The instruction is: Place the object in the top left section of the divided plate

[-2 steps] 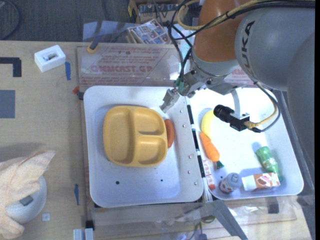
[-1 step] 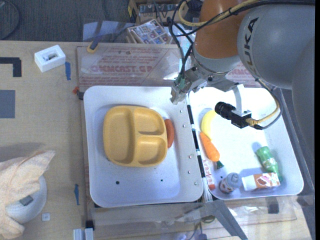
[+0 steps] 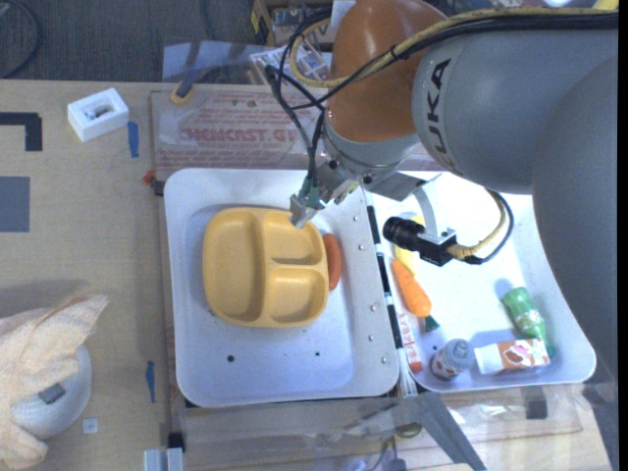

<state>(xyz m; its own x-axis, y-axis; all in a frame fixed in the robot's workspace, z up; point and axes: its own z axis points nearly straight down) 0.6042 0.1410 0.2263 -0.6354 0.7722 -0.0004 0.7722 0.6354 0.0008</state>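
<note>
Camera view puts your gripper at the yellow divided plate's upper right rim; whether it is open or closed, you cannot tell. An orange-red object lies against the plate's right edge in the left bin. Descending here, you risk striking the rim and shoving the plate.

Worktop and both white bins are seen from one fixed overhead camera, angled down, arm entering from right.
</note>
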